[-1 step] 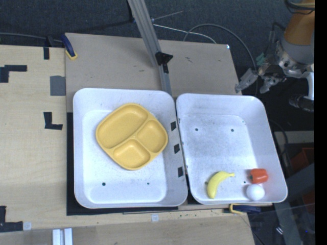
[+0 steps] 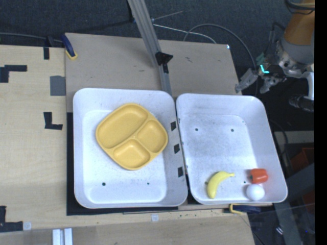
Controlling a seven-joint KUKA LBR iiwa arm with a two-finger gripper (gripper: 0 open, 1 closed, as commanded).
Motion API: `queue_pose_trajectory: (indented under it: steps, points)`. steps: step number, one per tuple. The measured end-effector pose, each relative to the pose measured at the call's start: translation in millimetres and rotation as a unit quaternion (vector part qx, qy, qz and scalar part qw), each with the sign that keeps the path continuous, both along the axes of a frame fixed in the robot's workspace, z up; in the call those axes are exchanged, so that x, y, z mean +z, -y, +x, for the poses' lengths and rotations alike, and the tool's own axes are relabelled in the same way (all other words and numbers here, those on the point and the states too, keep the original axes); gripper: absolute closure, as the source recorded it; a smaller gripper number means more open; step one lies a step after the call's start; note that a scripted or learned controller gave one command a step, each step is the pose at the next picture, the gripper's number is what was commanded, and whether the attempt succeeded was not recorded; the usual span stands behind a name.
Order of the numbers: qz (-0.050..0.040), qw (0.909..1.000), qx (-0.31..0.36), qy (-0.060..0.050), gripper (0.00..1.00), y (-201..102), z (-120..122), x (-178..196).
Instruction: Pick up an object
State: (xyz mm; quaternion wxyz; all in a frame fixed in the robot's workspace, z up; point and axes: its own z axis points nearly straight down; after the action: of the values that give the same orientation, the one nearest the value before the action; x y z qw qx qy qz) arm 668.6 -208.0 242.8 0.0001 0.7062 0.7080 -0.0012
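The grey arm with its orange band (image 2: pixel 300 29) stands at the far right of the scene, beyond the far right corner of the right bin and off the bench surface. Its two-finger gripper (image 2: pixel 254 80) hangs just outside that bin's far right rim, over the dark floor. Two fingers (image 2: pixel 244 81) show apart with nothing between them; the spread looks moderate, though the parts are small and blurred.

The shallow white right bin (image 2: pixel 225 106) holds three items, all gathered in its near right corner. A small yellow banana (image 2: pixel 215 182) lies near the near wall, curved, stem toward the right. A small orange-red block (image 2: pixel 259 175) sits to its right, close to the right wall. A white ball (image 2: pixel 255 192) rests just nearer than the block, touching or almost touching it, against the near right corner. All three lie well apart from the gripper.

The far and left parts of the right bin's floor are bare, giving open room. The corner items are hemmed by two walls.

The shallow white left bin (image 2: pixel 87 188) holds a yellow plastic three-compartment plate (image 2: pixel 132 136), set toward the far middle, turned at an angle. A grey metal bar (image 2: pixel 145 24) slants across the bench, ending at the bins' shared far edge.
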Motion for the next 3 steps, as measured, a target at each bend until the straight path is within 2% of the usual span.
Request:
queue_pose_trajectory:
  steps: [1, 2, 3]
  points:
    - [0.0010, 1.0000, 0.000, -0.003, 0.00, -2.5, 2.3, -64.5]
    - [0.0006, 1.0000, 0.000, -0.002, 0.00, 0.3, 1.4, -109.4]
    - [0.0029, 1.0000, -0.001, -0.007, 0.00, -1.1, 0.9, -150.5]
